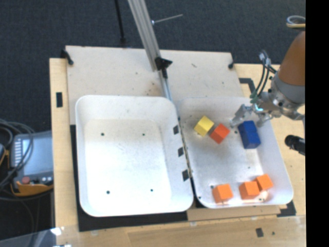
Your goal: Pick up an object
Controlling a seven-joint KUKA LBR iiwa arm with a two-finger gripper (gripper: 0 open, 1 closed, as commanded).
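The fingers close on one blue block, beside one yellow block and four orange blocks.

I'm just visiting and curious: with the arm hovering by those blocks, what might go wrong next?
The end effector sits at the blue block's top edge, so a grasp could slip off or merely nudge it. The yellow block and an orange block touch each other close by; a sideways push might scatter them.
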